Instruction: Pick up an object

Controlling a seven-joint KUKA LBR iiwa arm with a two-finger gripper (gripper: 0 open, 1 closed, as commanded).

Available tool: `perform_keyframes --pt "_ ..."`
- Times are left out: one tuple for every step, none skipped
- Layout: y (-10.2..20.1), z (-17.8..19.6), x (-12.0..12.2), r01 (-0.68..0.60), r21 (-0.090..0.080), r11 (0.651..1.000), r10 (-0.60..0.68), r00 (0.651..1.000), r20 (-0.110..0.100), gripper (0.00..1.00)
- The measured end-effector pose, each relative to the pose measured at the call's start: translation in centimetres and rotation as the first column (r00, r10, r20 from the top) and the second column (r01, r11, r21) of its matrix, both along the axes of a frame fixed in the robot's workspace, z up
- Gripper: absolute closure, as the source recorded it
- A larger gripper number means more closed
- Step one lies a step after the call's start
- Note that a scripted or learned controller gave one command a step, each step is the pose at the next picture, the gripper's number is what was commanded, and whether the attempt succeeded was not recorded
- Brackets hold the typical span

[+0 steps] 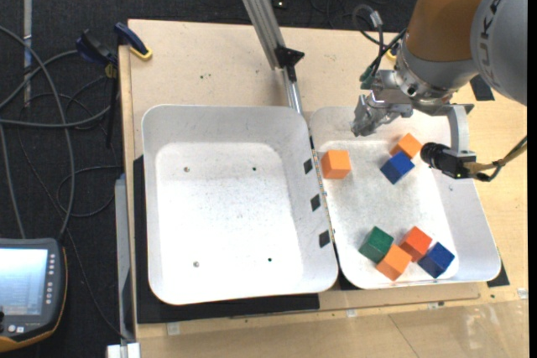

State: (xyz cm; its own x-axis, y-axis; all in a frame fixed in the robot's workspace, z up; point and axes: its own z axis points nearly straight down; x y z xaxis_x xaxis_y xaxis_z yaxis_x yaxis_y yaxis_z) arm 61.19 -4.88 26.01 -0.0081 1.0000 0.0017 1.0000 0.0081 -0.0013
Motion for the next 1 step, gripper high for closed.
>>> perform_keyframes --pt "5.07 0.18 -2.45 0.000 0.000 1.000 0.000 1.000 -0.001 1.00"
